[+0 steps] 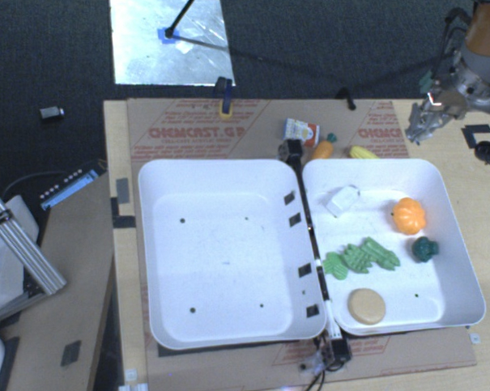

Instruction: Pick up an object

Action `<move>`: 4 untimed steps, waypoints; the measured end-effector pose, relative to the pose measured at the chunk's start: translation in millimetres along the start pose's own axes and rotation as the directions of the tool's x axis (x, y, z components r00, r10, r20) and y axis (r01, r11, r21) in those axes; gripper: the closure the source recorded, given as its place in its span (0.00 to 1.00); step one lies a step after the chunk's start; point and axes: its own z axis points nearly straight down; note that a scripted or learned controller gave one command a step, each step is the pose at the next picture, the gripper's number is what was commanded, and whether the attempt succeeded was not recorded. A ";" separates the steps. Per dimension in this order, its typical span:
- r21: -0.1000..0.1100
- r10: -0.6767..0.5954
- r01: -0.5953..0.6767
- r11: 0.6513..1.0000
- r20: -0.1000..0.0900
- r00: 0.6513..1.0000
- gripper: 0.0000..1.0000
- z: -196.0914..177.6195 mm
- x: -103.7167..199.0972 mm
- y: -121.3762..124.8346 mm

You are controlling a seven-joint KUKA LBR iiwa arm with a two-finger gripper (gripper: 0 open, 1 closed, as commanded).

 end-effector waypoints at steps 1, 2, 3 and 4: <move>0.000 -0.001 0.001 1.000 0.001 1.000 1.00 -15.9 -37.4 0.1; -0.001 -0.003 0.003 1.000 -0.001 1.000 1.00 -42.5 -46.2 0.8; -0.002 -0.007 0.007 1.000 -0.001 1.000 1.00 -82.1 -45.7 1.0; -0.001 -0.008 0.008 1.000 -0.001 1.000 1.00 -114.0 -44.9 1.2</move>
